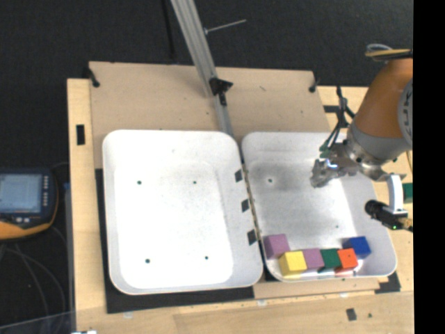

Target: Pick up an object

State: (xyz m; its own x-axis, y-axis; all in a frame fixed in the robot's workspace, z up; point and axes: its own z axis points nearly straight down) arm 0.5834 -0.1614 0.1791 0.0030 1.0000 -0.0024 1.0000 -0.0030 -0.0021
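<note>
Several small blocks lie along the front edge of the right bin [292,158]: a purple block [277,244], a yellow block [293,262], a mauve block [313,259], a green block [329,259], an orange block [347,259] and a blue block [357,245]. My gripper [321,173] hangs over the upper right part of that bin, well behind the blocks. Nothing shows between its fingers.
The left bin [174,207] sits beside the right one, with black clips along the shared edge. A metal rail [198,44] slants down from the top to the bins' back. A handheld controller [24,200] lies at the far left, off the bench.
</note>
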